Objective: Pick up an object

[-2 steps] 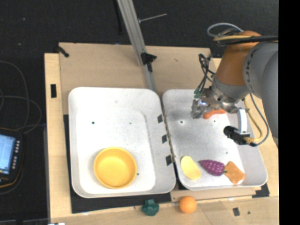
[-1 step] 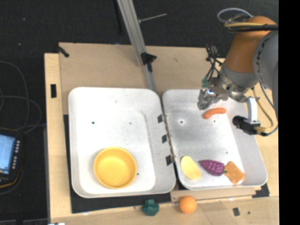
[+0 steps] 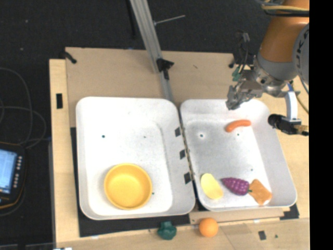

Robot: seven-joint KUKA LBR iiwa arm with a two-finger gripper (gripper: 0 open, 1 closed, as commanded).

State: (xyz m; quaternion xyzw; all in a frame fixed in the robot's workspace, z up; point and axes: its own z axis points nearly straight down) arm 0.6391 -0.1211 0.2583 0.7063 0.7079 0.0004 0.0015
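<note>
In the right bin [image 3: 276, 150] an orange sausage-shaped piece [image 3: 238, 125] lies near the far wall. Along the near wall lie a pale yellow piece [image 3: 211, 186], a purple grape bunch [image 3: 235, 185] and an orange block [image 3: 260, 191]. A yellow bowl [image 3: 128, 186] sits in the near part of the left bin [image 3: 125, 124]. My gripper [image 3: 235, 100] hangs over the far edge of the right bin, just above and left of the orange sausage piece, with nothing visible between its fingers.
An orange ball [image 3: 208, 227] and a small green object [image 3: 166, 231] lie on the bench in front of the bins. A metal pole [image 3: 151, 40] slants up behind the bins. A tablet [image 3: 9, 173] sits at the far left.
</note>
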